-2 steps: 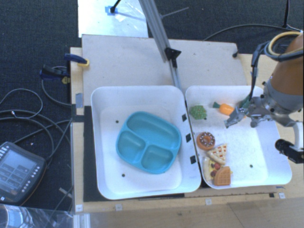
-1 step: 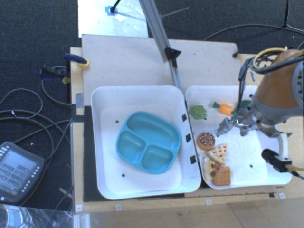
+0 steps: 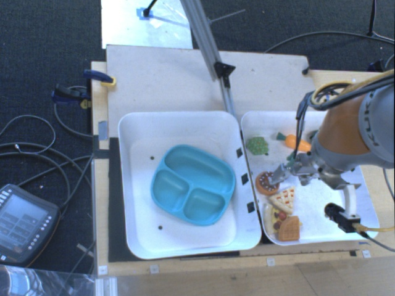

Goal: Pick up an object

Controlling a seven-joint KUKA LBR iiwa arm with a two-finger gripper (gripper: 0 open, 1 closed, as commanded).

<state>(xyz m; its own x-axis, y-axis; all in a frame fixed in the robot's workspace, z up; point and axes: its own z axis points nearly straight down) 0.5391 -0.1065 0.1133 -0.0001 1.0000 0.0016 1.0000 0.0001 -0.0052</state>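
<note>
My gripper (image 3: pixel 279 175) hangs low in the right bin (image 3: pixel 370 211), near its left wall. I cannot tell its grip. The round donut (image 3: pixel 266 183) lies just under my tip. The pizza slice (image 3: pixel 283 199) sits beside it. "KU" shows on my arm (image 3: pixel 355 128).

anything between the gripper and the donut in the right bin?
Nothing visible. The gripper sits just right of the donut, with bare bin floor between them. The pizza slice lies just below and the broccoli above, neither in the path.
</note>
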